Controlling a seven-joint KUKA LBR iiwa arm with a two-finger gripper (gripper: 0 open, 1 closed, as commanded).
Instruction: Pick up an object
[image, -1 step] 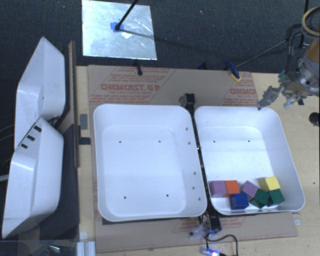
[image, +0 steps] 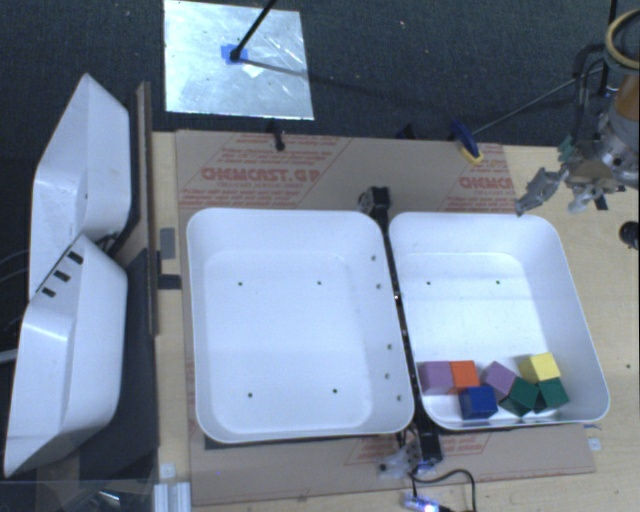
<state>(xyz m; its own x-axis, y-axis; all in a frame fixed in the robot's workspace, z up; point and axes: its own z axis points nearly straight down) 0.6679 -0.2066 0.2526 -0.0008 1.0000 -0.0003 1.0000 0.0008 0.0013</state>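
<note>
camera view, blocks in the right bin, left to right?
Along the right bin's near edge: light purple block → orange block → blue block → second purple block → green block → yellow block. The gripper is above the bin's far right corner.

I see the blocks all gathered in the right bin (image: 575, 300), near its edge at about 6 o'clock. The light purple block (image: 435, 376) lies most to 9 o'clock, and the orange block (image: 464, 374) touches it at its 3 o'clock side. The blue block (image: 478, 401) sits just at 5 o'clock of the orange one. A second purple block (image: 498, 378) is turned at an angle. The two green blocks (image: 532, 397) lie together, and the yellow block (image: 544, 366) is at their 12 o'clock, touching them.
</note>
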